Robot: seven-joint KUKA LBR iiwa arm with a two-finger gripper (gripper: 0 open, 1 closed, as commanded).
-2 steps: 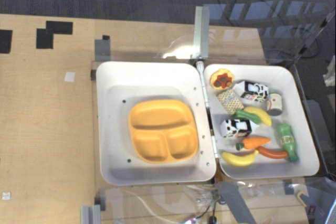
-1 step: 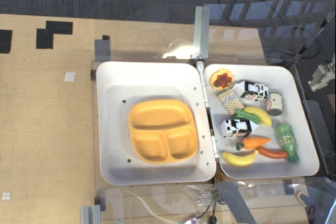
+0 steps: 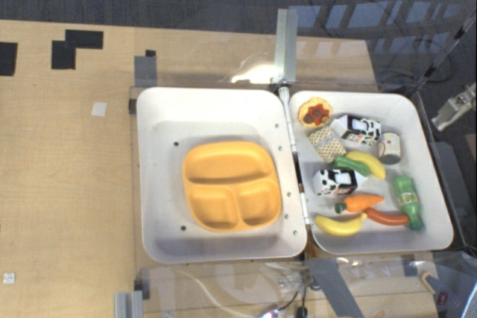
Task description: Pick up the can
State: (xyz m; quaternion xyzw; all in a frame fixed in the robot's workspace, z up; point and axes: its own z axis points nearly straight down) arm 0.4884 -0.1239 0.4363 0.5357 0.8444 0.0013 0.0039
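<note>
Small silver metal can (image 3: 389, 147) lies on its side in the right white bin (image 3: 432, 182) beside the cow-print carton (image 3: 361, 129) — crowded, round, liable to roll away; jaws' state, cannot tell.

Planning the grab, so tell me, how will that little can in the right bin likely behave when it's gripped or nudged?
The can seems to lie on its side, so a nudge may roll it. It looks rigid, probably firm between fingers. Its smooth round wall could slip.
</note>
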